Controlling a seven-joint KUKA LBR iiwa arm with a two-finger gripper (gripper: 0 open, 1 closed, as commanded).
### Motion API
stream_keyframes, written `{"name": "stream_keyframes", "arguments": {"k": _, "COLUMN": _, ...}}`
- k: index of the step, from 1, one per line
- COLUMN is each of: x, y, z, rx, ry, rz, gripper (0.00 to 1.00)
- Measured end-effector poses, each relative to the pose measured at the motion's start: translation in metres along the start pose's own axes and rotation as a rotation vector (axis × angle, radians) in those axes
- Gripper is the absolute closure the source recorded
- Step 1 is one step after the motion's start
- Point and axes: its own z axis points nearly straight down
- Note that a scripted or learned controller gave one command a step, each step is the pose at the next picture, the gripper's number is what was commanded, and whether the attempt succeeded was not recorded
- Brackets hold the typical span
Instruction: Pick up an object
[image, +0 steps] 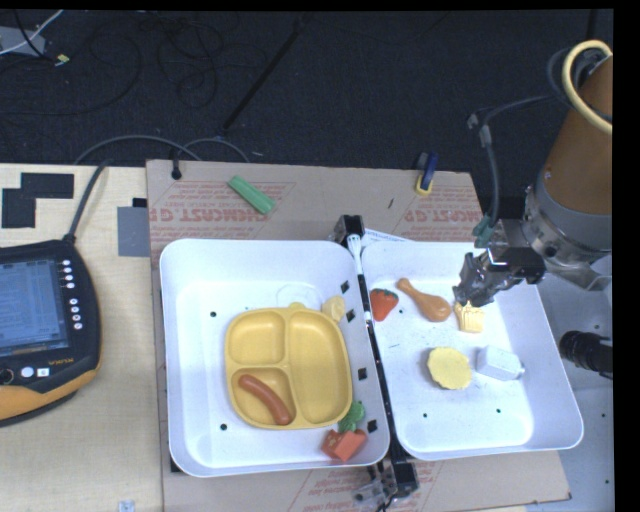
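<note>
The gripper (478, 292) hangs low in the right bin (540, 420), just above a small yellow block (470, 319) beside the drumstick (425, 299). I cannot tell how its hand stands. It should drop straight down, centred on the block, clear of the drumstick.

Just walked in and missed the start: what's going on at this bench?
A grey robot arm reaches in from the right, its gripper low over the right bin, just above a small yellow block. Nothing can be seen held. Also in that bin: a toy drumstick, a round yellow piece, a white piece and a red piece. The left bin holds a yellow divided plate with a toy sausage on it.
</note>
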Motion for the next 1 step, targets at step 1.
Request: {"name": "stream_keyframes", "arguments": {"k": 1, "x": 0.0686, "y": -0.0048, "z": 0.0022, "rx": 0.001, "ry": 0.000, "rz": -0.004, "gripper": 1.00}}
